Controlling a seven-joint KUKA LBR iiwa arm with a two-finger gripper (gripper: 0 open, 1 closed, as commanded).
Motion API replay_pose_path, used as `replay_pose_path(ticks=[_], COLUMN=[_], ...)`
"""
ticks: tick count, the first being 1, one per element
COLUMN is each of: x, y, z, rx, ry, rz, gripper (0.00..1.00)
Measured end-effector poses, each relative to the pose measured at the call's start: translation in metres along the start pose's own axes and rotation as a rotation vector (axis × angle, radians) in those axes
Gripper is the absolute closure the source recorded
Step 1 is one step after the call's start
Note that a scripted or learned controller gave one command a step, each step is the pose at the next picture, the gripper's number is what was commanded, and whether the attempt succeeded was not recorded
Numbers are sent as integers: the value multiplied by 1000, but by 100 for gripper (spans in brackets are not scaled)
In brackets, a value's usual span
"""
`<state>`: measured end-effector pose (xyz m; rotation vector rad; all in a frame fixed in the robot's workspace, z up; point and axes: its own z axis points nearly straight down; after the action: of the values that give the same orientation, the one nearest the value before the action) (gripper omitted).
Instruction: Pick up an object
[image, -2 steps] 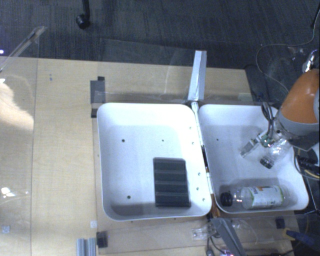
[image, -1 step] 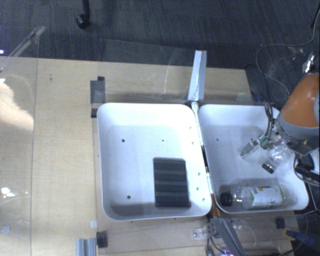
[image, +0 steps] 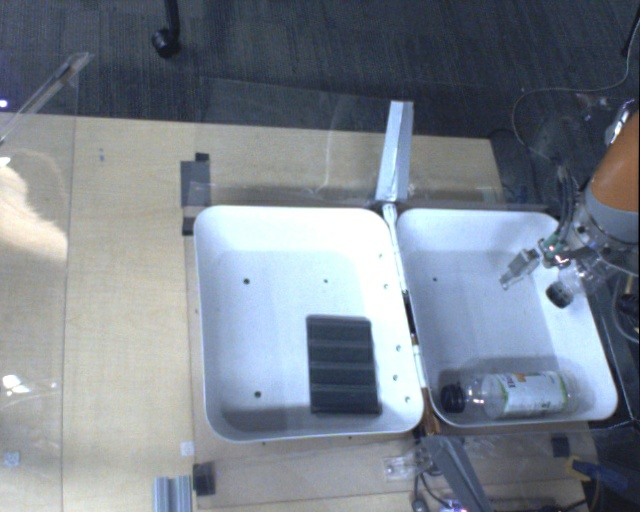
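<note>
The arm (image: 615, 180) hangs over the right bin (image: 440, 250), and the bottle (image: 510, 393) lies below it.

The gripper (image: 540, 262) is at the right side of the frame, above the upper right part of the right bin; it is not possible to tell how it is set, and nothing is seen in it. The bottle lies on its side along the lower wall of the right bin, dark cap to the left, well apart from the gripper. A black ribbed block (image: 343, 365) rests in the lower middle of the left bin (image: 230, 300).
</note>
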<state>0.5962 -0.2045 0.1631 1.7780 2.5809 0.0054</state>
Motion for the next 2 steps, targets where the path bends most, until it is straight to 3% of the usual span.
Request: replay_pose_path(ticks=[1, 2], x=[106, 81], y=[-2, 46], z=[73, 74], rx=[-7, -5], ry=[-2, -2], rz=[-159, -78], gripper=[0, 0])
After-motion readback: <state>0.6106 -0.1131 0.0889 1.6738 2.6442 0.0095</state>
